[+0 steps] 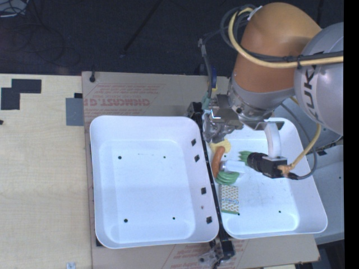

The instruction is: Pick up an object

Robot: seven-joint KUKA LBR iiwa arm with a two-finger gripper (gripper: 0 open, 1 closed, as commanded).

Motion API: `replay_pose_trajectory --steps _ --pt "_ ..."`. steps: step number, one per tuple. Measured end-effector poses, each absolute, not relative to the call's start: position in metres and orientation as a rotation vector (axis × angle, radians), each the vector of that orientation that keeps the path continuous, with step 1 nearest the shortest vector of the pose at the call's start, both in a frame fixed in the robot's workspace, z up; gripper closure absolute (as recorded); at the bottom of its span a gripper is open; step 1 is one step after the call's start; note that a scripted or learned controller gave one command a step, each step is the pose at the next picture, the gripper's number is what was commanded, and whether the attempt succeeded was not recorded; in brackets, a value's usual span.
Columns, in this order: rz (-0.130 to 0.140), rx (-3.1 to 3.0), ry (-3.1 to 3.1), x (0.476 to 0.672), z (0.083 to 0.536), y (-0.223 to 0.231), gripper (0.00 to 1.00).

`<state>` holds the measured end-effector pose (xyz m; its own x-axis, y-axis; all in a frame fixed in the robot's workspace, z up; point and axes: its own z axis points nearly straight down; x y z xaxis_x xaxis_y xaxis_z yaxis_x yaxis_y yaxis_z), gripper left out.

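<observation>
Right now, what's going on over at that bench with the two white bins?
A grey KUKA arm reaches in over the right bin, its gripper low at the bin's upper left corner. Just below it lie an orange piece, a green piece and a patterned packet. The left bin sits alongside.

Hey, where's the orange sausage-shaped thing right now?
The orange piece lies in the right bin, near its left wall, just below the gripper and above the green item.

Even overhead light, soft focus, faint shadows.
</observation>
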<state>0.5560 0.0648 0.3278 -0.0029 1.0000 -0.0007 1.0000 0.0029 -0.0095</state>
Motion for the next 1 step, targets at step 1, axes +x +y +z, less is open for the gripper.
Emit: replay_pose_trajectory --steps 1 --pt "-0.009 -2.234 -2.219 0.5041 0.453 -0.0167 1.0"
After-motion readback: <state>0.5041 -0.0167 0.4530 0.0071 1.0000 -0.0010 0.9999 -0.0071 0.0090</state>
